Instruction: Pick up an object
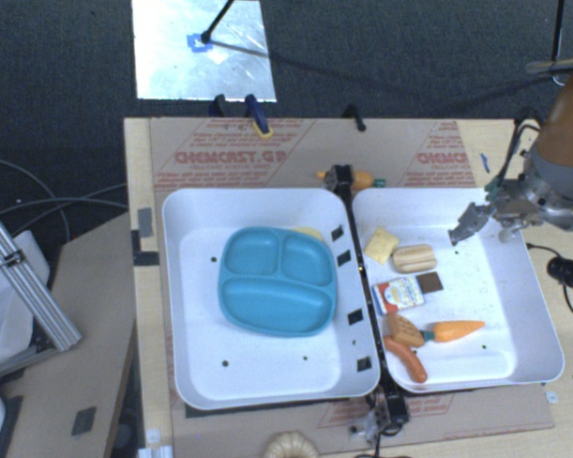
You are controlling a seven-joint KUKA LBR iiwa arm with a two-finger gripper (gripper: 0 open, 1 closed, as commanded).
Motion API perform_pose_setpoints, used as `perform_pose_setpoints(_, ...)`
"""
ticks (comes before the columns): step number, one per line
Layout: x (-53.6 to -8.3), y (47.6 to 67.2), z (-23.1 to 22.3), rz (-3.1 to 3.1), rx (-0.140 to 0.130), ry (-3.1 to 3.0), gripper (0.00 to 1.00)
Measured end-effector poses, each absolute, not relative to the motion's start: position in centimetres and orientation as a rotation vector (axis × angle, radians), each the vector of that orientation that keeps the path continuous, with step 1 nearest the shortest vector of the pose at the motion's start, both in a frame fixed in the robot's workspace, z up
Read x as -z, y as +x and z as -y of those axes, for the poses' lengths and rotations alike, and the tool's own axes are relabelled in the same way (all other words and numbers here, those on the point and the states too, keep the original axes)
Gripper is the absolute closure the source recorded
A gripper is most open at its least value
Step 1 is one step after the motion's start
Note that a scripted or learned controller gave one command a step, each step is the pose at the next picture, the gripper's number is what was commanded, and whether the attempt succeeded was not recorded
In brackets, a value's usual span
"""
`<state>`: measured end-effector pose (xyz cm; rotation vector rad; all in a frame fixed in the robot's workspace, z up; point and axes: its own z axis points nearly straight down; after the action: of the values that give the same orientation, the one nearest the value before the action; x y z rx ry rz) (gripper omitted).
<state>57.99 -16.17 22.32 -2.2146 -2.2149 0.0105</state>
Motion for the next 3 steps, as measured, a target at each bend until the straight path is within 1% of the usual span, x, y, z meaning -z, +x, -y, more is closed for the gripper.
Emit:
perform_pose_setpoints(1, -23.1, 58.2, 16.1, 2.226, 0.001, -2.219, 0.0)
perform_pose_setpoints(2, -18.8, 58.8, 15.8, 2.225, -0.001, -2.217, 0.0)
perform_pose_setpoints(3, -13.3, 57.8, 15.9, 2.221, -0.002, -2.219, 0.0)
